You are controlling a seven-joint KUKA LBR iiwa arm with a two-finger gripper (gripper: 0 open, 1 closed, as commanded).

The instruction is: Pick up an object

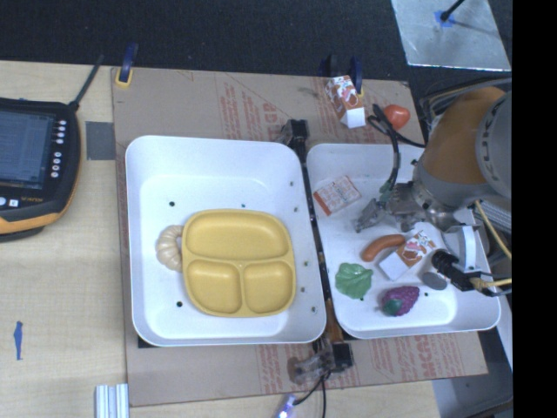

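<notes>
Gripper (376,216): dark fingers low over the right bin, spread a little apart, nothing seen between them; tips sit just above the sausage.
Pendant (35,165): far left on the table, orange rim, dark screen.
Left bin (152,159): holds a yellow divided tray (237,261); a pale ridged pastry (169,246) touches the tray's left edge.
Right bin (348,159): a small printed packet (336,195) near its upper left; green leafy piece (352,280) at lower left; sausage (383,246) mid-bin; small carton (409,255) just right of it; purple grape bunch (399,300) near the front wall.
Arm (461,146): grey and orange, coming in from the right above the bin.
</notes>
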